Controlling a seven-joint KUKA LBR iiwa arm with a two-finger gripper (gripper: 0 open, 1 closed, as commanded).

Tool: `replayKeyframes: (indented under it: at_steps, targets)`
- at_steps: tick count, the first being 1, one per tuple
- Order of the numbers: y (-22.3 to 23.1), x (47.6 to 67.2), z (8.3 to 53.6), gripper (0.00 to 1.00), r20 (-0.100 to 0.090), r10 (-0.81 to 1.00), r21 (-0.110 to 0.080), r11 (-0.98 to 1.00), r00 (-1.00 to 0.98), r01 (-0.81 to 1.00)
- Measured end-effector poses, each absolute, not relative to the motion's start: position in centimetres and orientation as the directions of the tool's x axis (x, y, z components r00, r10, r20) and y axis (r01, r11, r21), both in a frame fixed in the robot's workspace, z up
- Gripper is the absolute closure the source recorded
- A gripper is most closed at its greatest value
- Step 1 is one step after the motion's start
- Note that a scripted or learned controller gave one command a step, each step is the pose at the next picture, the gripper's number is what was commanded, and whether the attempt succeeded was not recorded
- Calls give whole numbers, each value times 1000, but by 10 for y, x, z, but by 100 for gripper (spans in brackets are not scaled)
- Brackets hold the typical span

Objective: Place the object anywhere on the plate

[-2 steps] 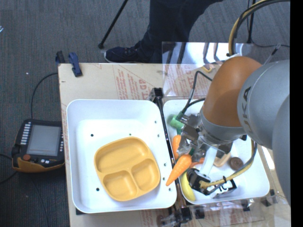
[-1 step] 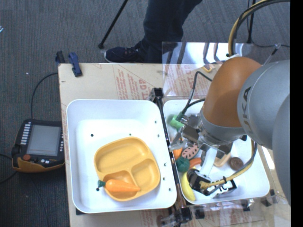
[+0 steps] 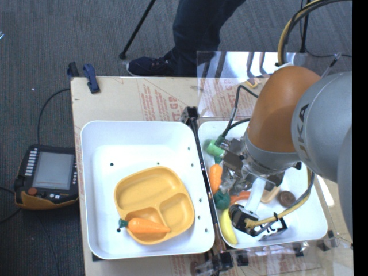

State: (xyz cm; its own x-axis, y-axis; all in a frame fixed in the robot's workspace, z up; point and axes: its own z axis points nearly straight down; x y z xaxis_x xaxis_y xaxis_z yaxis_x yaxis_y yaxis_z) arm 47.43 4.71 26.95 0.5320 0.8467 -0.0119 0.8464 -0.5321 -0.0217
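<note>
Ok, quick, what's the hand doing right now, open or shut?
Hand: cannot be told. It is down in the right bin.

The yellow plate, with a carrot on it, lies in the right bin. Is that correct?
No. The camera view shows the yellow plate, with the carrot on it, in the left bin, not the right bin.

Plate [image 3: 146, 190]: smooth yellow plastic, slight sheen. Carrot [image 3: 148, 226] in its near-left compartment: glossy orange plastic. Left bin [image 3: 138, 132]: smooth white plastic. Bench top [image 3: 150, 99]: matt printed board, possibly cardboard.
</note>
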Motion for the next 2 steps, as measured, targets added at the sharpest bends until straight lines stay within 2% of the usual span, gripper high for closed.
replayKeyframes:
  at_steps: [1, 2]
  targets:
    - [128, 486, 237, 100, -9, 836, -14, -549, 549, 836]
    - [128, 486, 237, 0, -9, 837, -13, -548, 548, 836]
